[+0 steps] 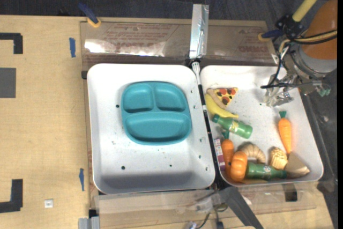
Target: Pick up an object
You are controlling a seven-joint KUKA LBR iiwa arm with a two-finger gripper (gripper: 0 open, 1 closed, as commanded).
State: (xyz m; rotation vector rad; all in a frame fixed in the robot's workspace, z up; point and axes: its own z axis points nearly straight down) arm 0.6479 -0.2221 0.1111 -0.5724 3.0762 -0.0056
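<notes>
A robot arm's two-finger metal gripper (277, 95) hangs over the far right corner of the right-hand shallow white bin (252, 73). Its fingers are small, shiny and tangled with dark cables, so whether they are open or closed cannot be told, and nothing can be seen between them. The grey arm with its orange band (321, 35) is cut off by the picture's right edge.

All the toys lie in the right bin. A toy pizza slice with red dots (223, 95) sits near the bin's far left corner, with a yellow toy banana (216, 109) just in front of it along the left wall. A green toy bottle (234, 126) lies tilted beside the banana. An orange toy carrot with a green top (285, 132) lies near the right wall, closest to the gripper but apart from it.

Along the bin's near edge the toys crowd together: a small orange carrot-like piece (228, 149), an orange pumpkin-like toy (238, 164), a tan croissant-shaped piece (253, 150), a dark green bottle lying on its side (266, 171), a pale round toy (277, 157) and a brown wedge (296, 167) in the near right corner. They overlap, so their outlines are hard to separate.

The left-hand white bin (107, 142) holds a teal plastic plate with three compartments (156, 111), near its middle.
</notes>
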